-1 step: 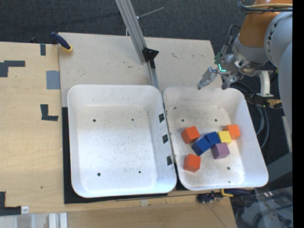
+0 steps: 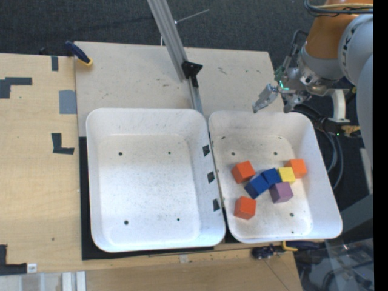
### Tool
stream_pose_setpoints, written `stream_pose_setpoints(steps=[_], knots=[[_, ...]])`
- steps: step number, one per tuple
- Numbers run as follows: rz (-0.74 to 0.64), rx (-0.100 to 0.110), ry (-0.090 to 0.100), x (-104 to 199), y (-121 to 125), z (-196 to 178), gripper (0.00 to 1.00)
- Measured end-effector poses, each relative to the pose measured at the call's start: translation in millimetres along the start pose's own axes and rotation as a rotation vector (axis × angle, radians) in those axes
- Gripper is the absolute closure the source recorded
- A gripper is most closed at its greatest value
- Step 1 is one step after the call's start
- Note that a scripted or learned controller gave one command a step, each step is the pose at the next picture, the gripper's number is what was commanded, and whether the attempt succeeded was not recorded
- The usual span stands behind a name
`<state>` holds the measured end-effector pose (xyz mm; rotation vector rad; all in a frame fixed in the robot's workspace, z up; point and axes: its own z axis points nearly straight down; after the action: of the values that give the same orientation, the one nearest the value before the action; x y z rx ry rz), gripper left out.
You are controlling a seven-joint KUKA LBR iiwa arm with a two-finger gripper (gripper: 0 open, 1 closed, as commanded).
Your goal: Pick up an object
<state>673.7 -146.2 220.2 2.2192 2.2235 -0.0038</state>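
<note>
Above right bin's [image 2: 315, 138] far rim: gripper [image 2: 276, 100], fingers spread, empty; blocks [image 2: 267, 183] clustered tight on bin floor, well apart from it; risk: fingers jam between neighbours, nudging rather than gripping.

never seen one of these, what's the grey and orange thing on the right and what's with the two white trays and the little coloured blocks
That grey and orange thing is a robot arm, seen by one camera fixed above the bench and looking down at a slant. At its tip is a two-finger gripper, hovering over the far edge of the right bin with its fingers apart and nothing between them. Its job is to pick up an object. The right bin holds small blocks: three orange cubes, two blue blocks, a yellow cube and a purple cube, most of them bunched together. The left bin sits beside it. The slanted metal bar looks like a support for the setup.
</note>
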Motion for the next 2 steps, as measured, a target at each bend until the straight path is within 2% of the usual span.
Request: stream_pose_setpoints(steps=[2], knots=[[0.001,0.004,0.001,-7,-7,92,0.0]])
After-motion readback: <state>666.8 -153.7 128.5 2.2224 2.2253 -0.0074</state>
